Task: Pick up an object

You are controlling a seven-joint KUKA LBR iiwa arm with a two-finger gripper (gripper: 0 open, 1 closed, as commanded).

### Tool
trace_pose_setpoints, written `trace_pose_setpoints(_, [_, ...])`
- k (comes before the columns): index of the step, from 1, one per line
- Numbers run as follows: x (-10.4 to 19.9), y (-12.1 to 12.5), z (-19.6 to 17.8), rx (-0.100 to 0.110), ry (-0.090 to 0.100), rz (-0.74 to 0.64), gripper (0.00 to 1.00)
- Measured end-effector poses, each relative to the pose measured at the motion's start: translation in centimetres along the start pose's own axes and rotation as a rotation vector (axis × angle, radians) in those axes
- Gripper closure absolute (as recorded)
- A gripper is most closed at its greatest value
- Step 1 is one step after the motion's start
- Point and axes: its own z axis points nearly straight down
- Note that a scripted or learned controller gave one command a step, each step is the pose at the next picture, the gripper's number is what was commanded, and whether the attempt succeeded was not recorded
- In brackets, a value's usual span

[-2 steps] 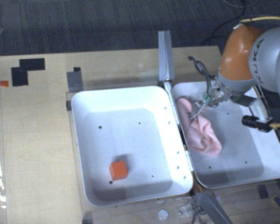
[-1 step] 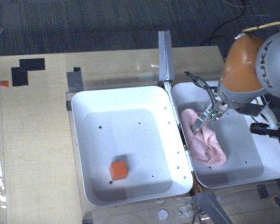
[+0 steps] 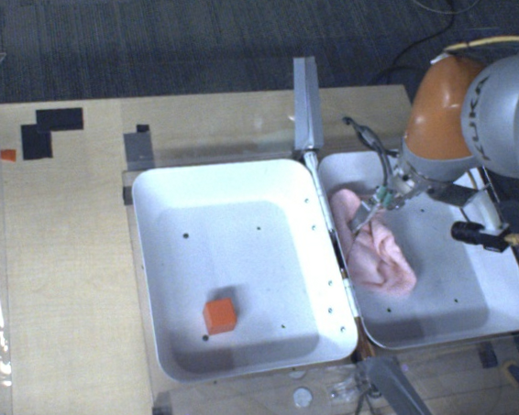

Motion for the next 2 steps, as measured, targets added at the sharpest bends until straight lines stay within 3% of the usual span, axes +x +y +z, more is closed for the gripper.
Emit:
trace_pose_setpoints(1, [0.16,-0.16,-2.39,0.005,0.003,-0.140,0.00])
trace_pose_setpoints(2, [0.16,-0.17,-2.39,0.005,0.003,-0.140,0.00])
